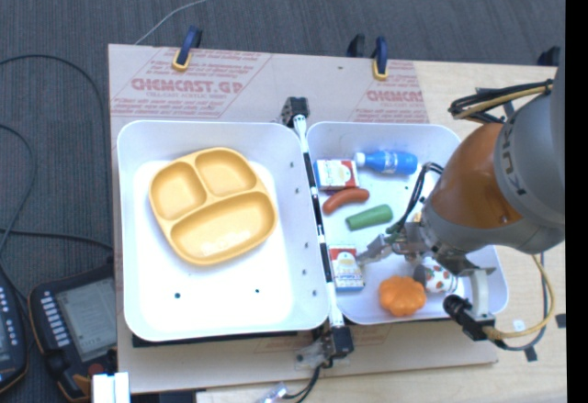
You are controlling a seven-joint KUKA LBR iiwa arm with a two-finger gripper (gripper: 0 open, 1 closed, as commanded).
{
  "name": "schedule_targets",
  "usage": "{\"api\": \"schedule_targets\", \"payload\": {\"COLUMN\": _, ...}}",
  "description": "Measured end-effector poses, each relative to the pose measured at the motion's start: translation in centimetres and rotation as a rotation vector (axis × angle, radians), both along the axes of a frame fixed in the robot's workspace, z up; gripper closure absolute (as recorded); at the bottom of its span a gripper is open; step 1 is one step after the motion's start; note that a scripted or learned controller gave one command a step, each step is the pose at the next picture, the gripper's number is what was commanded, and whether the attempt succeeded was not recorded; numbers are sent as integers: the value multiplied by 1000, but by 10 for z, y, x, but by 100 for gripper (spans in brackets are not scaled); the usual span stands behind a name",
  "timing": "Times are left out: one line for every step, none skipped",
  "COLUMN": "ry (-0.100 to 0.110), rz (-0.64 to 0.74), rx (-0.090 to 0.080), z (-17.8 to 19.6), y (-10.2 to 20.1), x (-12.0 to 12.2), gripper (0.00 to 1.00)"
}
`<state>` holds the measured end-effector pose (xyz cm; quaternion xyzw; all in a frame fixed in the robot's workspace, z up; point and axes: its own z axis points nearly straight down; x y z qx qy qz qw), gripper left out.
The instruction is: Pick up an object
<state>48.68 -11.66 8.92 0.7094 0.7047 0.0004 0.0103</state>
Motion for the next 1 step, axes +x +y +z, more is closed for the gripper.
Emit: {"api": "schedule_targets", "payload": {"ry": 1, "rz": 2, "rx": 6, "z": 10, "y": 3, "x": 1, "gripper": 100}}
